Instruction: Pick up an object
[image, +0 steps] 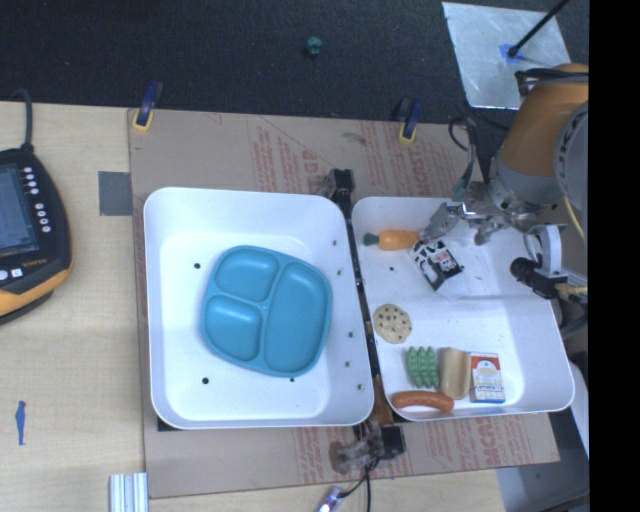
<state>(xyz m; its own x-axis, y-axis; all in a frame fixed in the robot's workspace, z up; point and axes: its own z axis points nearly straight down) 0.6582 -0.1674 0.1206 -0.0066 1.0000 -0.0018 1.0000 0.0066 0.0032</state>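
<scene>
Right bin (540, 345): gripper (440, 250) perhaps pinching black-and-white packet (438, 266); finger gap indistinct, arm (540, 130) cut off.

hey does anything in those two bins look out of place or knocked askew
Mostly tidy. One oddity: the black-and-white packet in the right bin lies tilted, apart from the neat row along the near edge. The blue plate sits slightly skewed.
</scene>
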